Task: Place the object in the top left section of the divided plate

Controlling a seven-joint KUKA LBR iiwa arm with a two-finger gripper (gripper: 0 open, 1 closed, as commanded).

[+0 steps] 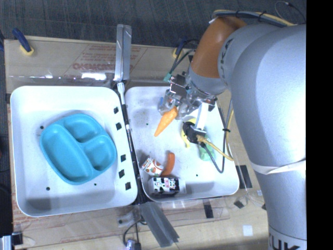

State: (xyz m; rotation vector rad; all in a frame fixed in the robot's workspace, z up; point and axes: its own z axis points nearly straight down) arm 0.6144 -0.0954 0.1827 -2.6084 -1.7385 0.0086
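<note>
Hanging over the right bin (229, 184), carrot (166, 121) slants from upper right to lower left, tip pointing down-left | gripper (175, 105) pinches its thick end, which the fingers hide | arm (260, 82) enters from the right, orange band (213, 48) above the wrist | divided plate (78, 147) lies in left bin (26, 139).

The plate (77, 147) looks like smooth blue plastic with a slight sheen. Both bins (31, 103) are glossy white plastic. The carrot (165, 121) looks matt orange. The arm (270, 87) is smooth grey.
</note>
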